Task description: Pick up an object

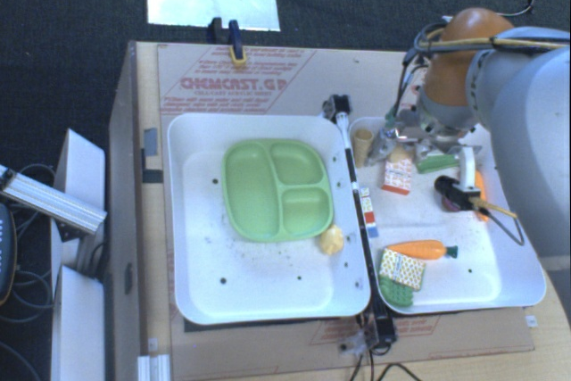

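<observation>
Glossy moulded green tray [272, 189] – three compartments – beside a lumpy yellow piece [331, 239].

Red "CHEMCAST GP" lettering is printed on the bench sheet [234, 85].

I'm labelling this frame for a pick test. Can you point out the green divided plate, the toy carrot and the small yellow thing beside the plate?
green divided plate [259, 192]: camera view, large left compartment.
toy carrot [416, 251]: camera view, middle of orange body.
small yellow thing [331, 239]: camera view, its centre.
</observation>
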